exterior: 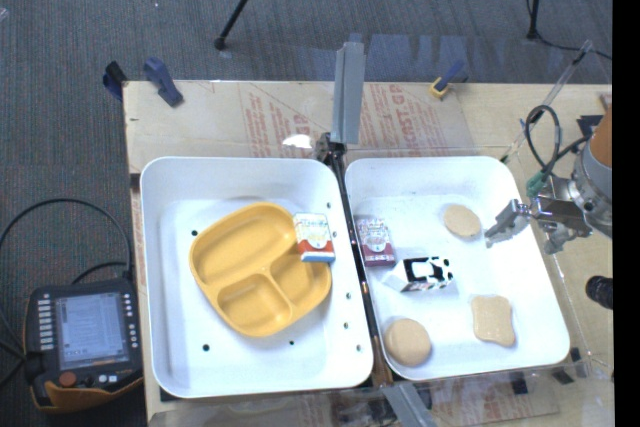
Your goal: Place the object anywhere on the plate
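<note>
A yellow plate [250, 275] with three compartments lies in the left bin [165, 205]. A small white carton with red and blue print [314, 237] rests on the plate's right rim, near the divider between the bins. My gripper [506, 227] hangs over the right edge of the right bin [420, 177], just right of a flat tan round piece [462, 220]. Nothing shows in the gripper.
The right bin also holds a red and white carton [376, 241] by its left wall, a black and white carton [428, 272] in the middle, a round tan bun [408, 342] at the front and a pale flat slice [493, 319] at the front right. A grey post [348, 100] stands behind the bins.
</note>
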Robot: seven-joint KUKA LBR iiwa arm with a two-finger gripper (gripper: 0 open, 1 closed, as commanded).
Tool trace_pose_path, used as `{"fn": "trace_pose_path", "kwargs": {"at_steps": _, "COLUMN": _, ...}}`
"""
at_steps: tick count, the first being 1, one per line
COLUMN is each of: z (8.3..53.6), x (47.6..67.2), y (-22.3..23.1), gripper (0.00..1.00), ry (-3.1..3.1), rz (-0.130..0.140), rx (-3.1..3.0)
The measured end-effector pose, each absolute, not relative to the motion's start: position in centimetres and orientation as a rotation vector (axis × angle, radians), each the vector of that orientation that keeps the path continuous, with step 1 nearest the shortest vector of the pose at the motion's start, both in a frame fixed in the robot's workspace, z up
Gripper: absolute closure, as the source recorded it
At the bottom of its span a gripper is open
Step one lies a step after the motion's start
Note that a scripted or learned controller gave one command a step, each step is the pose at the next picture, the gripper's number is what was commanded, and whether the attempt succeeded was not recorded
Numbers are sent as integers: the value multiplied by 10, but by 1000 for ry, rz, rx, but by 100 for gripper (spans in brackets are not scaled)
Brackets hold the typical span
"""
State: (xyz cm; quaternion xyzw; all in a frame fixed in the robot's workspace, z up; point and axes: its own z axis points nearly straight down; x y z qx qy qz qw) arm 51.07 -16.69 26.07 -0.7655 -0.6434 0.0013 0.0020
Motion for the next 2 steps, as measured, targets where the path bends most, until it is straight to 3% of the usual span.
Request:
{"fn": "trace_pose_path", "kwargs": {"at_steps": 1, "z": 248, "x": 499, "y": -184, "gripper": 0, "ry": -1377, "rz": 6, "rx": -2819}}
{"fn": "trace_pose_path", "kwargs": {"at_steps": 2, "z": 237, "x": 476, "y": -190, "gripper": 0, "ry": -1053, "rz": 7, "rx": -2954}}
